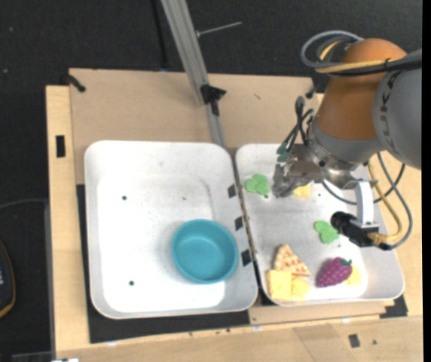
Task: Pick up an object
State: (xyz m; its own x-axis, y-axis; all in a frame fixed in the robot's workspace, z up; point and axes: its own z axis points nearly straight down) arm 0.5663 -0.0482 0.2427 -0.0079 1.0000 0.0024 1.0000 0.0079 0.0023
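One tool [283, 188] — beside green piece [258, 185].

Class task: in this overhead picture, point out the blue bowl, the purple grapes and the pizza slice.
blue bowl [203, 252]: camera view, on the bowl's inner floor, in the left bin.
purple grapes [334, 272]: camera view, on the middle of the bunch, in the right bin.
pizza slice [289, 260]: camera view, on its topped face, left of the grapes.

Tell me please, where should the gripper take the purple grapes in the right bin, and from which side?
Probably from straight above, across the narrow width of the purple grapes. The bunch lies flat and is elongated, so the jaws would close on its long sides. A yellow piece touches its right end, and the right bin wall is near, so a side approach looks crowded.
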